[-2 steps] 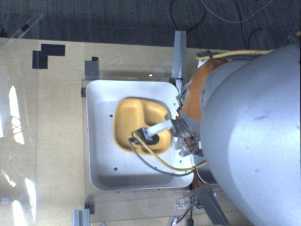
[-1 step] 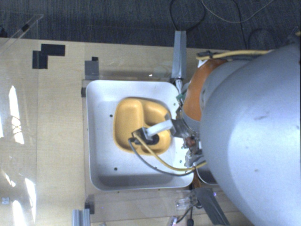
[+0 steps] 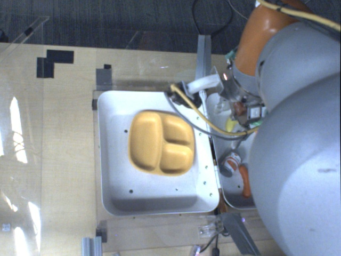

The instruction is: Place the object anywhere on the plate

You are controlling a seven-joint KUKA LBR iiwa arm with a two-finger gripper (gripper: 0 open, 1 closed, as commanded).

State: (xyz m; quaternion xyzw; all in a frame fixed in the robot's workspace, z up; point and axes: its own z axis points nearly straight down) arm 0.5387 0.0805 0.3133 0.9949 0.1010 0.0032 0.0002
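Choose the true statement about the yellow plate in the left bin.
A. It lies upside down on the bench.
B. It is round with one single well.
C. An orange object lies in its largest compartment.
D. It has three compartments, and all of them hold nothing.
D: the yellow plate sits in the left bin with one long compartment and two smaller ones, all showing bare yellow surface.

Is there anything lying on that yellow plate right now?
No, the yellow divided plate in the left white bin shows three bare compartments with nothing resting in them.
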